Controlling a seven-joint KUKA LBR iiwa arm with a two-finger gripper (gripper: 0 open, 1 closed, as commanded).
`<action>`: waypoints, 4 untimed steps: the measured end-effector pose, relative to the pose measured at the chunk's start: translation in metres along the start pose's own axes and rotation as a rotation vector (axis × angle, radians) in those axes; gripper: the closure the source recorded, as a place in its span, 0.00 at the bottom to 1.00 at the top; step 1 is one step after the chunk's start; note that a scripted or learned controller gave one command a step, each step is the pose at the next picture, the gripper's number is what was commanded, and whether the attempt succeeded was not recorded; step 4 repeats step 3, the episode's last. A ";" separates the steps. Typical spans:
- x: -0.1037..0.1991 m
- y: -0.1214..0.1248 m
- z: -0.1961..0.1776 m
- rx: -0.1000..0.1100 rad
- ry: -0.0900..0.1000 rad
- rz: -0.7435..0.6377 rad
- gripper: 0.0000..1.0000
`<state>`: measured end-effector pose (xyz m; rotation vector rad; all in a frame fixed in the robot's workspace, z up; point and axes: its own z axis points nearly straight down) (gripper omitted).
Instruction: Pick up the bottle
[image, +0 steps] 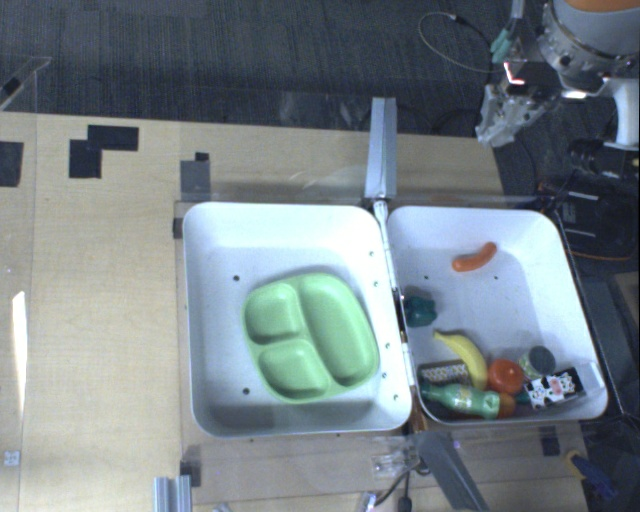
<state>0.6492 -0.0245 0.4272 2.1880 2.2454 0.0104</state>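
Up beyond the far rim of the right-hand shallow white bin (566, 262), my grey two-finger gripper (497, 126) hangs with nothing in it; how wide it stands I cannot tell. Against that bin's near wall lies the small green plastic bottle (462, 401) on its side, just beside the yellow banana (465, 355). It looks light, stiff and slick; I'd pinch across its body.

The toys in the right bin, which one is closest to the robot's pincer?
The orange sausage. It lies alone near the far wall of the right bin, nearest the pincer; the banana and green bottle crowd the near wall.
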 end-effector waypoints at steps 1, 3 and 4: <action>0.086 -0.001 0.048 0.005 0.001 -0.140 1.00; 0.231 -0.031 -0.010 0.001 0.003 -0.086 1.00; 0.231 -0.031 -0.010 0.001 0.003 -0.086 1.00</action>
